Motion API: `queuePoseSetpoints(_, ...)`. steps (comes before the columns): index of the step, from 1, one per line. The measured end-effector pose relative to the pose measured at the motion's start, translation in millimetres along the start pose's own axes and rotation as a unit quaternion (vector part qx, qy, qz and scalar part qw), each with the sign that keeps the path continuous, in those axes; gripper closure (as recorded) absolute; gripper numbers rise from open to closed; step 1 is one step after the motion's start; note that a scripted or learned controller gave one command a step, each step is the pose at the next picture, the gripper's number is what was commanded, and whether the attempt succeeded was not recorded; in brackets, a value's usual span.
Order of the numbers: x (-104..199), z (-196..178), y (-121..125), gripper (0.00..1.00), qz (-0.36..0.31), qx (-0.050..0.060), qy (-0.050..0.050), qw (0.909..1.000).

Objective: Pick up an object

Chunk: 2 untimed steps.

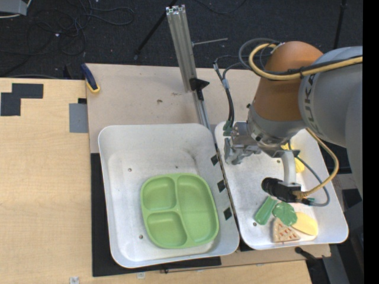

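My gripper (pixel 235 151) hangs over the far left part of the right bin (pixel 249 232), close to the wall shared with the left bin. Nothing shows between its fingertips. A cluster of small things lies at the near end of the right bin: a light green stick-shaped piece (pixel 264 210), a darker green piece (pixel 286 214), a pale yellow piece (pixel 306 223) and a tan waffle-patterned wedge (pixel 285 234). They lie well nearer the camera than the gripper and to its right. Part of another yellow thing (pixel 299 164) peeks out under the wrist.
The left bin (pixel 124 152) holds a light green three-compartment tray (pixel 177 209) in its near half. An upright aluminium post (pixel 182 49) stands behind the bins. The grey arm with its orange band (pixel 290 70) covers the right bin's far right.
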State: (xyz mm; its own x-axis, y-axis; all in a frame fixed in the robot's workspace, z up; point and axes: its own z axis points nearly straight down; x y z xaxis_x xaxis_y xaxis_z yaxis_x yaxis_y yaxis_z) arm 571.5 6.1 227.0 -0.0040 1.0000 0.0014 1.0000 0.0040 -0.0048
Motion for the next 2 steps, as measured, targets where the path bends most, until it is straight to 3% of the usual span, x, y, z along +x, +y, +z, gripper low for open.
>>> queuePoseSetpoints(2,99,12,12,1.0,0.0,-0.001,-0.001,1.0)
